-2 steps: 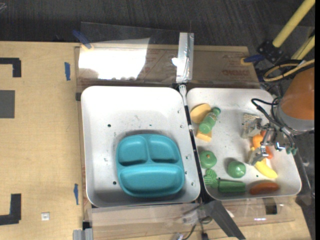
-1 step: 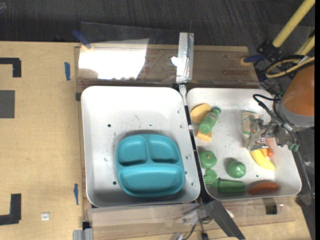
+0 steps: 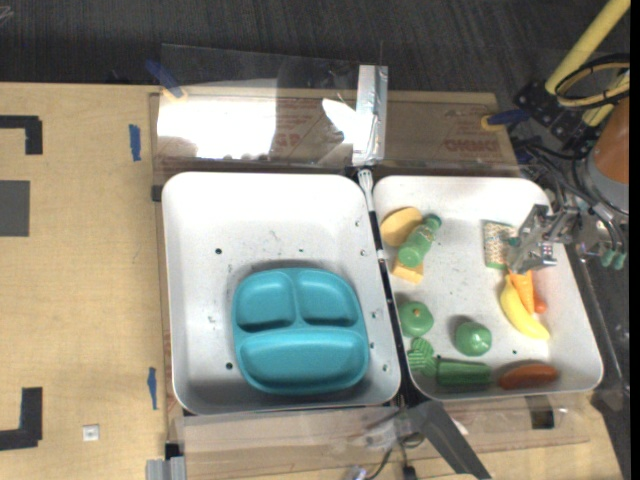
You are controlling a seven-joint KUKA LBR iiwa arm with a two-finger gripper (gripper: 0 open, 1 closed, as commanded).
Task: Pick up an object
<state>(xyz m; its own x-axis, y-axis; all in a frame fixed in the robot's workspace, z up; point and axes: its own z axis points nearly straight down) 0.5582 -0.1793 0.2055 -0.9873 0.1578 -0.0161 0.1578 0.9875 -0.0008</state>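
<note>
End effector [image 3: 527,251] near right bin [image 3: 585,308] edge | over banana [image 3: 521,310]

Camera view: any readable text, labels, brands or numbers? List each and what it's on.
None can be read.
Cardboard panel behind the bins: reddish printed lettering, too blurred to read.
Same kind of print under the clear plastic sheet: washed out by glare, unreadable.
Small patterned card in the right bin, beside the gripper: too small to tell if it carries text.

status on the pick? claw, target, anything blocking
Claw low in right white bin, over yellow toy banana and orange carrot piece. Nothing seen gripped. Grey patterned packet close beside it.
</note>
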